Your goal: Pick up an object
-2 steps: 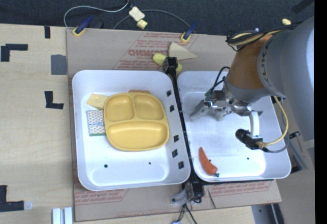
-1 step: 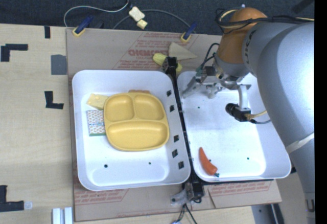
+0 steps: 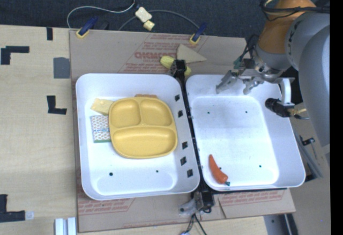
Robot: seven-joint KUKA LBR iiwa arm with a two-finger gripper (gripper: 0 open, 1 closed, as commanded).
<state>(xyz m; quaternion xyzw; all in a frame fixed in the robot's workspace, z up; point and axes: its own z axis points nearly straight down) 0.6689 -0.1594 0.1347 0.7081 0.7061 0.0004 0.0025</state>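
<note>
An orange carrot-shaped toy (image 3: 217, 169) lies near the front left corner of the right bin (image 3: 278, 137). A yellow divided plate (image 3: 143, 126) rests in the left bin (image 3: 96, 175), with a pale yellow wedge (image 3: 100, 105) and a small patterned card (image 3: 99, 127) at its left side. My gripper (image 3: 236, 83) hangs over the back edge of the right bin, far from the carrot. Its two grey fingers (image 3: 224, 83) are spread apart with nothing between them.
A black divider clamp (image 3: 180, 69) sits where the bins meet at the back. A cable with a white connector (image 3: 142, 14) lies beyond the cardboard. Blue-yellow clamps (image 3: 86, 29) hold the cardboard's back corners. The arm's body (image 3: 316, 57) fills the right side.
</note>
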